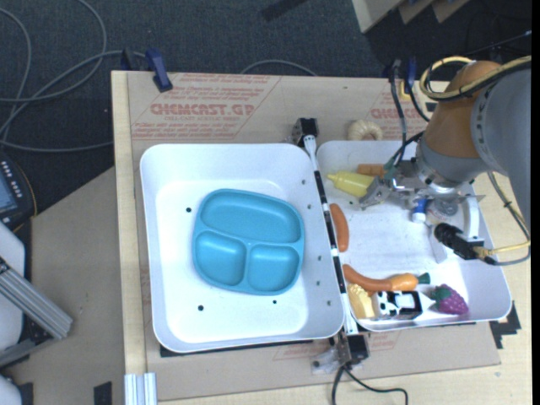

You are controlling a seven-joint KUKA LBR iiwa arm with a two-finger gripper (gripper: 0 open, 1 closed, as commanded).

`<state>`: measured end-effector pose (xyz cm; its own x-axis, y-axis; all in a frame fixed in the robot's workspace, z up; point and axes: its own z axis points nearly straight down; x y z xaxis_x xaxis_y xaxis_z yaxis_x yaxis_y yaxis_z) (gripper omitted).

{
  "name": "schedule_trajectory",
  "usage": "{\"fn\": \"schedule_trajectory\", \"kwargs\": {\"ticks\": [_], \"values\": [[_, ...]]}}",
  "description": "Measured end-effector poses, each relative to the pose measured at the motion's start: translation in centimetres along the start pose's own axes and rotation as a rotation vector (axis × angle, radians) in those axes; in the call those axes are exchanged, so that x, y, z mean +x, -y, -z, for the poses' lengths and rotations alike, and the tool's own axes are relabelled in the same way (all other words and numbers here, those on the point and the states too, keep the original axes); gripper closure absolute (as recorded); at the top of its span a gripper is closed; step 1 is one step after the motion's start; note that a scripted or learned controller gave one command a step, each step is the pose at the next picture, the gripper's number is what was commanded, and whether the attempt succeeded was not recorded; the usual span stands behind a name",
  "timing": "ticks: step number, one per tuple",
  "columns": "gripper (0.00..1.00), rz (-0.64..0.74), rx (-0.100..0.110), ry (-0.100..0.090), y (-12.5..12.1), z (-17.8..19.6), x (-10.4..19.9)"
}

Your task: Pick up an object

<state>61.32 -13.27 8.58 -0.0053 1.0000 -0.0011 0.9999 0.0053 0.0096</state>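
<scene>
The arm (481,125) reached in from three o'clock over the right bin (494,298), likely because every loose toy lay there. The left bin (160,226) bore just the blue divided plate (248,240), out of play. The gripper (403,188) hung low at the right bin's ten o'clock, close beside the yellow toy (348,181), probably its target; whether it was clenched or released could not be told. The orange sausage (339,226) lay along the divider at nine o'clock. The carrot (380,280) and purple grapes (450,300) sat toward six o'clock.
</scene>
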Motion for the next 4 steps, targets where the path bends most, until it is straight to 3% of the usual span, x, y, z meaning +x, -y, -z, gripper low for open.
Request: {"fn": "schedule_trajectory", "kwargs": {"ticks": [1,2,3,4], "values": [[0.00,0.005,0.081,-0.006,-4.1,-0.9,1.0],[0.00,0.004,0.077,-0.024,-4.1,-0.8,-0.2],[0.00,0.006,0.077,-0.024,-4.2,-0.8,-0.6],[0.00,-0.003,0.068,0.003,-4.1,-0.8,2.1]]}}
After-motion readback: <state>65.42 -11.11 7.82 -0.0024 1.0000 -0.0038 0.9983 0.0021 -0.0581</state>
